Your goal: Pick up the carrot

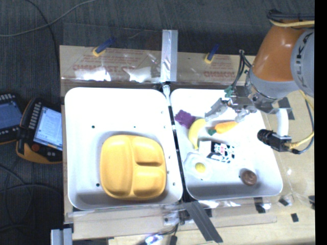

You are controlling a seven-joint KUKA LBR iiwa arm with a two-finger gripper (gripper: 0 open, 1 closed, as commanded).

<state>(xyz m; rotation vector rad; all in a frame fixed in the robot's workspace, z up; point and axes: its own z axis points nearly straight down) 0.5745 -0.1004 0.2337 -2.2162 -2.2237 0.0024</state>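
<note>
The carrot [226,127] is a small orange toy with a green end and lies in the right bin [265,160], near its upper middle. My gripper [225,116] hangs just above it, with the grey and orange arm coming in from the upper right. Its two fingers [213,109] are spread apart, one on each side above the carrot. Nothing is pinched between them. The carrot's green end touches the banana beside it.
The right bin also holds a yellow banana [194,132], a purple piece [182,118], a black-and-white card [223,151], a fried egg toy [199,166] and a brown round piece [249,176]. A yellow compartment tray [134,166] lies in the left bin [82,111].
</note>
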